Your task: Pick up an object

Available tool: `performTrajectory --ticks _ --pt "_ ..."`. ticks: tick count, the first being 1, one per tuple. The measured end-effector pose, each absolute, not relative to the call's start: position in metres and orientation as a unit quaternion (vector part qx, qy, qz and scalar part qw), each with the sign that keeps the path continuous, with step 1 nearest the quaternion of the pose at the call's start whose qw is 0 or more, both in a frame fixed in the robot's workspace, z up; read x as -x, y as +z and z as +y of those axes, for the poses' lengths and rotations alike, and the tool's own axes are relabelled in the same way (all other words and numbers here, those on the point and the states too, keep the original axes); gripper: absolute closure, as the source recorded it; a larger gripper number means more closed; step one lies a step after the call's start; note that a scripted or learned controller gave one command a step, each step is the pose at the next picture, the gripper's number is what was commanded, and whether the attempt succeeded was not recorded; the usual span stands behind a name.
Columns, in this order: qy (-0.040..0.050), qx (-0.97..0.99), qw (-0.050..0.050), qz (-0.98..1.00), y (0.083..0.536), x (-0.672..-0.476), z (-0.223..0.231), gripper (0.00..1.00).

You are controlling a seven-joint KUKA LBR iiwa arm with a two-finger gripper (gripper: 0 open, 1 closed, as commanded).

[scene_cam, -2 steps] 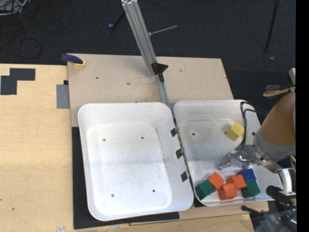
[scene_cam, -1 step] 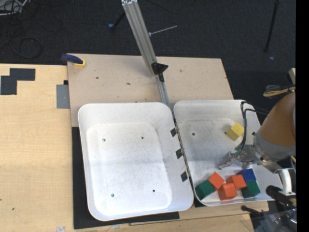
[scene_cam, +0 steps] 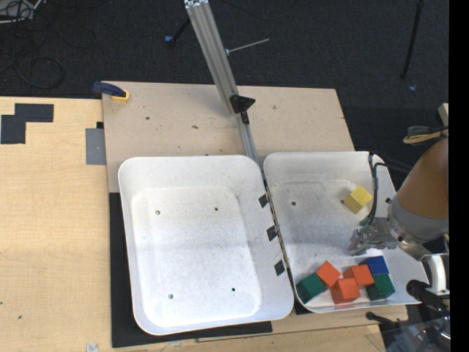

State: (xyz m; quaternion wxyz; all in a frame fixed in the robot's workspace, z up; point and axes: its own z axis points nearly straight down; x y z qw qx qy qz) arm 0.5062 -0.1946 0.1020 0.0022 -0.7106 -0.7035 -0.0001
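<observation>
Pincer (scene_cam: 364,242): low inside the right bin, near its right wall, hanging from the grey wrist that reaches in from the right; whether it is apart or together cannot be told, since its tip is a small dark blur, and nothing can be seen held in it.
Left bin (scene_cam: 139,174): a shallow white tray on the desk (scene_cam: 44,218), lying well away from the pincer.
Right bin (scene_cam: 315,163): carries every block, so the pick is judged to happen here.
Green block (scene_cam: 311,287): leftmost of the cluster, at the near edge of the right bin, below and left of the pincer.
Orange blocks (scene_cam: 346,281): three of them packed close together, just below the pincer and a little left of it.
Yellow block (scene_cam: 359,199): alone, up-view from the pincer, with bare bin floor on all sides.
Blue block (scene_cam: 377,265): below and slightly right of the pincer, against an orange block and another green one.
Deciding relation: the cluster lies nearest, just down-view of the pincer, but its blocks press together; the yellow block lies the opposite way, slightly farther, yet stands free.
Long axis: the blocks look roughly cubic, so none favours one approach angle.
</observation>
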Motion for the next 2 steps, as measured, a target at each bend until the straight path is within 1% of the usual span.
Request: performTrajectory --ticks 1,2 --pt "-0.0005 0.709 -0.001 -0.705 0.149 -0.51 -0.204 1.0" --pt "-0.0011 0.706 -0.002 -0.708 0.211 -0.515 -0.201 1.0"
